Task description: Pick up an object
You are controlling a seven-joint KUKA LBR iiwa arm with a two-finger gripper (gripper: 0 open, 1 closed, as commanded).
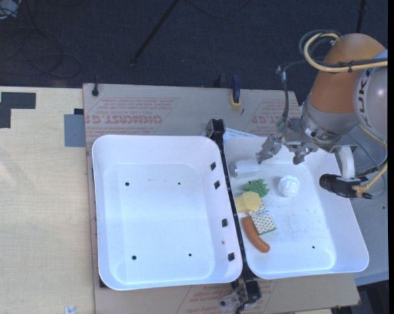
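Observation:
My gripper (285,152) hangs over the back of the right bin (344,254), open, with nothing between its fingers. Just below it in the bin lies a small white round object (289,186). A pale grey cylinder (244,169) lies to the gripper's lower left, near the divider. Further forward along the bin's left side sit a green leafy piece (257,188), a yellow corn-like piece (247,203), a small checkered block (264,222) and an orange carrot-like stick (255,234).
The left bin (105,175) sits beside the right one, with a black clamp strip (224,195) between them. Both rest on a cardboard sheet (151,113). The right half of the right bin's floor is bare.

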